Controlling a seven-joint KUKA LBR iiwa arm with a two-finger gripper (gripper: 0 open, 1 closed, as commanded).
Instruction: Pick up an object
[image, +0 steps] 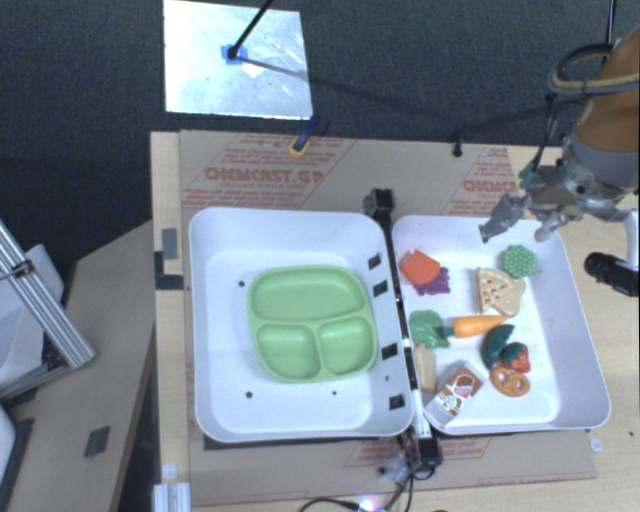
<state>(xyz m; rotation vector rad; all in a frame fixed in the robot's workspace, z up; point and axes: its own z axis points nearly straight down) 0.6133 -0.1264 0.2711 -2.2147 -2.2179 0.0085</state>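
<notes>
A green divided tray (307, 323) sits in the left bin (215, 300), well to the left of the gripper (520, 228) and lower in the view, with none of its three compartments holding anything that can be seen. The right bin (575, 390) carries all the toy food. Farthest left of the gripper and below it lie an orange block (419, 266) resting against a purple piece (436, 284), then a green leafy piece (428, 328) touching the end of a carrot (477, 325), with a small printed carton (456, 392) much lower, near the bin's front edge. Almost straight below the gripper is a tan waffle wedge (498, 291); just below and slightly right of the fingertips is a green bumpy ball (519, 261), the nearest object. Further down sit a dark green vegetable (497, 345), a red strawberry (515, 356) and a pretzel (510, 381), clustered close together.

The gripper hangs over the far rim of the right bin, its two grey fingers (497, 220) spread apart and nothing between them. By this view the pick has not begun in earnest: no object is grasped or lifted, and every item rests on the bin floor. What remains, judging from the layout, is the whole job: choosing a target, descending, closing, and raising it clear.
</notes>
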